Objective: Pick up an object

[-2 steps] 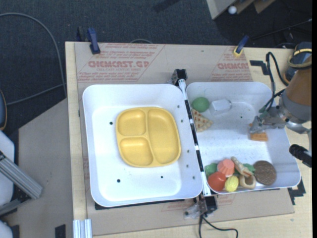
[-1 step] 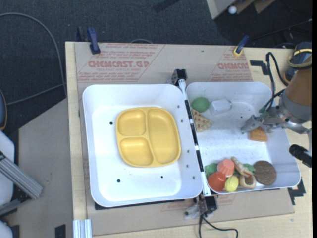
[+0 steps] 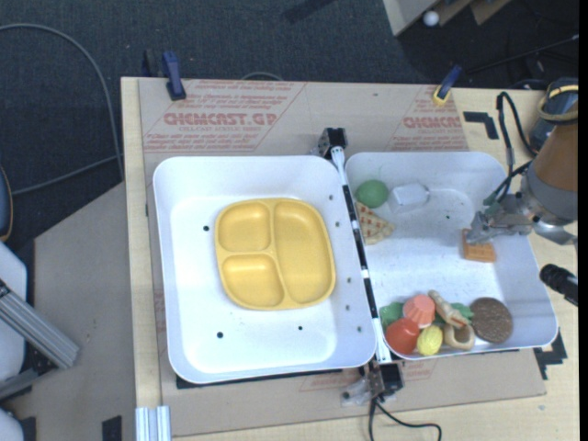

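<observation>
1. Your arm [image 3: 551, 173] comes in from the right, over the right bin [image 3: 514, 168], with its orange band above the wrist.
2. Your gripper [image 3: 484, 232] sits low over the right part of that bin, directly above a small orange block [image 3: 479, 251] lying on the bin floor.
3. You cannot tell from this view whether the fingers are wide, narrow or closed on anything; the block seems to lie on the floor just beneath them.
4. At the bin's far left you have a green ball [image 3: 371, 192], with a clear plastic piece [image 3: 410, 194] just beside it to the right.
5. A waffle-patterned wedge [image 3: 372, 221] lies just below the ball, against the dividing wall.
6. Along the near edge sits a cluster: a red piece [image 3: 401, 336], a coral-coloured piece [image 3: 419, 309], a yellow piece [image 3: 429, 341], a tan ring-like piece [image 3: 457, 335] and a green leaf-like bit [image 3: 392, 312], all touching or overlapping.
7. A brown round cookie [image 3: 491, 320] lies at the right end of that cluster.
8. The left bin [image 3: 184, 274] holds a yellow divided plate [image 3: 275, 252] with three sections, near its middle.
9. Both bins rest on the counter [image 3: 230, 118], which has printed cardboard on top.
</observation>
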You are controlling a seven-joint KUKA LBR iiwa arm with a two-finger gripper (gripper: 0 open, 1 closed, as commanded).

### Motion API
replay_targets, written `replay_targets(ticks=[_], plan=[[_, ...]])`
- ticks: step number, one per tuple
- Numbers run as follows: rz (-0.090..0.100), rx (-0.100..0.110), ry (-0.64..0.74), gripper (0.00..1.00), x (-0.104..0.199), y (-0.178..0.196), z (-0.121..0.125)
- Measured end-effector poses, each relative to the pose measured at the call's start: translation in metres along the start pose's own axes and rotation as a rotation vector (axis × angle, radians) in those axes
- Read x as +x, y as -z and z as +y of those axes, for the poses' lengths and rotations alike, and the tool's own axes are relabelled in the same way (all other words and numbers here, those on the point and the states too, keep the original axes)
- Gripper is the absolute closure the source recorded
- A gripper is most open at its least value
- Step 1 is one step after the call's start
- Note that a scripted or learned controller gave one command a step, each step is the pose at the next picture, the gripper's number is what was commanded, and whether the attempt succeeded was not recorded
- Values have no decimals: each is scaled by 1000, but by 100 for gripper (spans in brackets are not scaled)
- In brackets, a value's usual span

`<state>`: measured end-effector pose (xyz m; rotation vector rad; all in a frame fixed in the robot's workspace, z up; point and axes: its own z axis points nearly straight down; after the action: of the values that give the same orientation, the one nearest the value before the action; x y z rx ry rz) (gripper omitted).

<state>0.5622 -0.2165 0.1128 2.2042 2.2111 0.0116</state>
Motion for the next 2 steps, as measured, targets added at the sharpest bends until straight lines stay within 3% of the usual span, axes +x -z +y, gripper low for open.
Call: replay_targets(ticks=[1,2], plan=[[0,0,0,0,0,0,0],[12,22,-2,0,4,-28,-14]])
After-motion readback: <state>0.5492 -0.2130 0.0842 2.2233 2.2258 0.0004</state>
